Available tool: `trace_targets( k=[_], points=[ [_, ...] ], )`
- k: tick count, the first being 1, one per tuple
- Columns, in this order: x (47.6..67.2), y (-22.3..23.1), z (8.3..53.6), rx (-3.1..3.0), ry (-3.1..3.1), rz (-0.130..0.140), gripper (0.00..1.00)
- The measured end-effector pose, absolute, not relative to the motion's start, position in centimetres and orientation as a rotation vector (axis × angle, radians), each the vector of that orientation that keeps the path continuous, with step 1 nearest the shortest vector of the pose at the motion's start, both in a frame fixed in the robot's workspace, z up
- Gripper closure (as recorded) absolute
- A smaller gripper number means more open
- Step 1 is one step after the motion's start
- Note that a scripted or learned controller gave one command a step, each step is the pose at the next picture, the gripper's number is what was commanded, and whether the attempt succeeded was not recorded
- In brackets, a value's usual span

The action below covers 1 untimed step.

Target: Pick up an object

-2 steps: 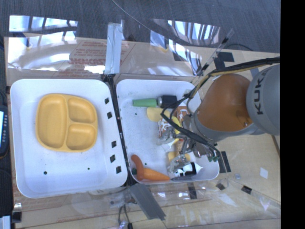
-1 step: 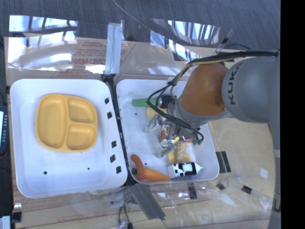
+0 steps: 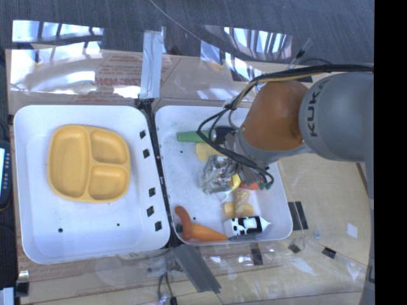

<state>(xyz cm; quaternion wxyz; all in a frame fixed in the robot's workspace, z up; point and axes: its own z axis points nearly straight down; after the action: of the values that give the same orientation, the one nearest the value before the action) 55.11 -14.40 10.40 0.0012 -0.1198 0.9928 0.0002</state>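
orange carrot (image 3: 205, 233), cow-patterned carton (image 3: 245, 225) crowd the gripper (image 3: 218, 175); its grip can't be judged.

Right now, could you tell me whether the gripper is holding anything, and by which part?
It cannot be told: the gripper is down among the items in the right bin, but nothing shows clearly between its fingertips.

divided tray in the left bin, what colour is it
Yellow. The divided tray shows plainly in the camera view, lying in the left white bin.
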Motion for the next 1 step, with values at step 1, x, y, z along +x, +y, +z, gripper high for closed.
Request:
trace_targets(
  k=[1],
  points=[
    [56.57, -6.35, 22.65, -0.492, 3.089, -0.003, 1.00]
  ],
)
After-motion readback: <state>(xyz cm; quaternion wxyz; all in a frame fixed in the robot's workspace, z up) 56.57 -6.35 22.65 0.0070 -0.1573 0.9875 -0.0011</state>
